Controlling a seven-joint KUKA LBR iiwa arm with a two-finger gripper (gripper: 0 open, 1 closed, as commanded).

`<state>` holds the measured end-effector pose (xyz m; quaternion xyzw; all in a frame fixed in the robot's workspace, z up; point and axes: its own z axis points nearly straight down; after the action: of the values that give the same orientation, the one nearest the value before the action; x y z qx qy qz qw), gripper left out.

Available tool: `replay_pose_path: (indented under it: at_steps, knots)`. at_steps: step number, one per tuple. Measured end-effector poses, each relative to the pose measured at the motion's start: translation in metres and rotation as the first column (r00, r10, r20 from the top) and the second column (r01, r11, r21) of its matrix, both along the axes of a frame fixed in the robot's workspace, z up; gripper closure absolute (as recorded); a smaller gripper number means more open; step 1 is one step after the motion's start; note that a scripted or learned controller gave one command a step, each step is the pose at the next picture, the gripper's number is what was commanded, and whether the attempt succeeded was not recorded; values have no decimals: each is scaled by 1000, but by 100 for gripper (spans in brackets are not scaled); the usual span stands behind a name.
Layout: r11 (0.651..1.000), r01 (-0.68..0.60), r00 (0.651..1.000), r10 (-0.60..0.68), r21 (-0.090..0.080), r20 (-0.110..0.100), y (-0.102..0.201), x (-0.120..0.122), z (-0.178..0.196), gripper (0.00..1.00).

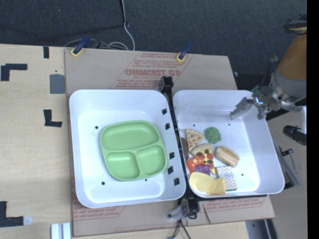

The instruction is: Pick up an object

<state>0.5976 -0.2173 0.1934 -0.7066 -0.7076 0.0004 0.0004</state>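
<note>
Two white bins: green tray (132, 150) left, toy food (212, 161) right.

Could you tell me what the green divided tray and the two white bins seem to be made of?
The green divided tray looks like moulded plastic with a matte finish: one even colour, rounded compartment walls, soft sheen. The left bin and right bin look like thin formed white plastic, smooth and slightly glossy, with rounded rims, though the view leaves that open.

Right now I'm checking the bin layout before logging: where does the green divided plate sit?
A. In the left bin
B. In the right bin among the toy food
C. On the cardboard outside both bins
A: the green divided plate lies inside the left bin.
</note>
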Motion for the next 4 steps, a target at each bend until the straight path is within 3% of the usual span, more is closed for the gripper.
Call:
replay_pose_path:
  at_steps: [1, 2, 4]
  knots:
    - [1000, -5, 1000, 5, 6, -10, 77, -21, -89, 0]
    - [1000, -4, 1000, 4, 0, 3, 118, 23, -110, 0]
    - [1000, 1, 1000, -1, -1, 2, 94, -22, -108, 0]
